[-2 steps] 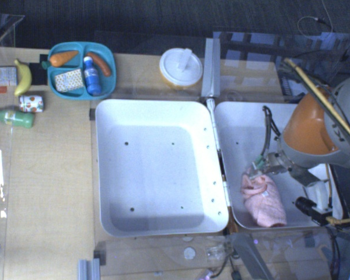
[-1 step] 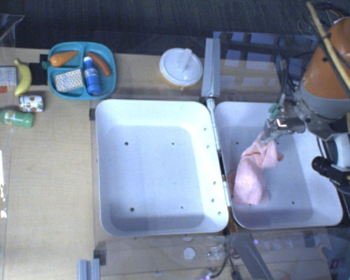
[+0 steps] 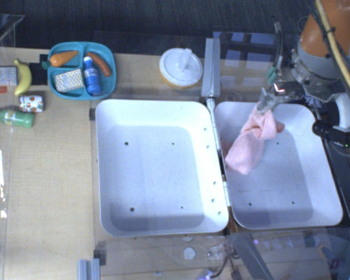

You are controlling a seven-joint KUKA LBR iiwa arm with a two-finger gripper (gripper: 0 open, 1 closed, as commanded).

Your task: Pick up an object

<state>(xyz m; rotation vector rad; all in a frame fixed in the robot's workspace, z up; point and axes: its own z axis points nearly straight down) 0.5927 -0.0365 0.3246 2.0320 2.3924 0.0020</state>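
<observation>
A pink cloth (image 3: 254, 140) hangs over the right bin (image 3: 291, 209), bunched at its top and drooping down to the left near the bin's left wall. My gripper (image 3: 267, 104) is at the top end of the cloth, shut on it, with the cloth pinched between the fingers. The arm with its orange band (image 3: 332, 10) reaches in from the upper right.
The left bin (image 3: 157, 214) lies beside the right one. Behind the bins stand a white lidded cup (image 3: 181, 67) and a blue divided tray (image 3: 81, 70) with toy food. A banana (image 3: 23, 77), a small can (image 3: 31, 103) and a green bottle (image 3: 11, 118) lie at the far left.
</observation>
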